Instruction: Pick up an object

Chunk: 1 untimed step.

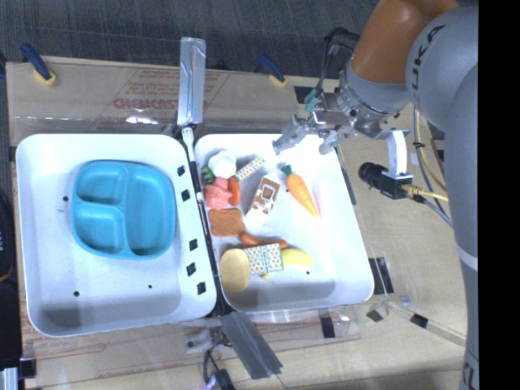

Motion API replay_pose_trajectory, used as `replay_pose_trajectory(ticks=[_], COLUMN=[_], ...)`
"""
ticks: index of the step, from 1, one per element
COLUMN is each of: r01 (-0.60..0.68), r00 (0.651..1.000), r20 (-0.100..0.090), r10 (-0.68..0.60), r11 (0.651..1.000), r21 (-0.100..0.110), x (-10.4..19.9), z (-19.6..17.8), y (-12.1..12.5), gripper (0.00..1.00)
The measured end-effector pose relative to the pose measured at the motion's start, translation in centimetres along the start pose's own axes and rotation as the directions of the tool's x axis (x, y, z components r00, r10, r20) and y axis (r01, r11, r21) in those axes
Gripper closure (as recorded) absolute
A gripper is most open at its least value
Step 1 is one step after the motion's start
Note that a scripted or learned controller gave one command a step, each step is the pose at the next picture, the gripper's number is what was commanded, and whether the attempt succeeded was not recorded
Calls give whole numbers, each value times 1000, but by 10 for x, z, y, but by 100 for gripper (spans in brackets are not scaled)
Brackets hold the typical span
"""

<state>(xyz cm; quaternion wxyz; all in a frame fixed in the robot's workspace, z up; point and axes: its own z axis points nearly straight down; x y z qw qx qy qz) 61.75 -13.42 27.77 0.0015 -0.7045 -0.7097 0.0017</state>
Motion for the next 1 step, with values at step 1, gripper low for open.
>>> replay_pose_trajectory(ticks=[1], r01=[29], r00=[1000], r20=[0], r10=[-29], r11=[1000], r21=[3], x=[-53], z=[98], y=[21], gripper=[0])
